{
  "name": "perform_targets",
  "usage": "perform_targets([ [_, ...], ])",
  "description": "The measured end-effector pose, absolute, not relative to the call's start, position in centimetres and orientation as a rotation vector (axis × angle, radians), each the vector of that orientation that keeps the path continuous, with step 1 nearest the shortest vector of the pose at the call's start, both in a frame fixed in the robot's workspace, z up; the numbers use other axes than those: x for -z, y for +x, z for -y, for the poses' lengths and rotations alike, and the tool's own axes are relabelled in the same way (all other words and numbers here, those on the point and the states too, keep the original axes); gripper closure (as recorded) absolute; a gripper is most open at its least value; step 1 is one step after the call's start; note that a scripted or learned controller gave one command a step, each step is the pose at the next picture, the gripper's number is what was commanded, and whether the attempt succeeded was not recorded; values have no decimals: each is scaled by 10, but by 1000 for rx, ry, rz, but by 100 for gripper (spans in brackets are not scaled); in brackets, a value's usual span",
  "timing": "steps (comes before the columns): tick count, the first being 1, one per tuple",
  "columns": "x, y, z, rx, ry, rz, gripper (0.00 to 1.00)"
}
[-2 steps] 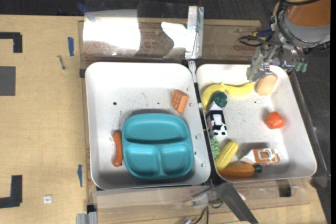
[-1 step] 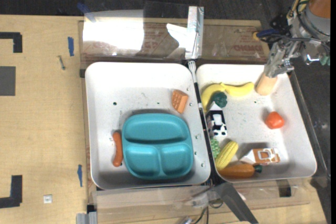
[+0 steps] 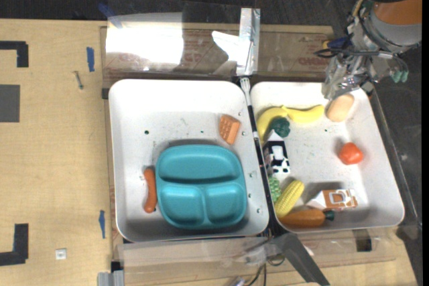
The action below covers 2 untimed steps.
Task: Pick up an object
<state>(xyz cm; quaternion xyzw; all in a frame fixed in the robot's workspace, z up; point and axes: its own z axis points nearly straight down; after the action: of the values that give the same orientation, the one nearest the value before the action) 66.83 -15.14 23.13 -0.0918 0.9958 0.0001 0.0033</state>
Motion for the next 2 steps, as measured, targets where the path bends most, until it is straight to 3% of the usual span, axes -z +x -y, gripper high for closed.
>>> perform_targets([
  [1,-277,651,199,7,-639,-3063,100],
  [2,-282,660,223,7,-1013,-2962,100],
])
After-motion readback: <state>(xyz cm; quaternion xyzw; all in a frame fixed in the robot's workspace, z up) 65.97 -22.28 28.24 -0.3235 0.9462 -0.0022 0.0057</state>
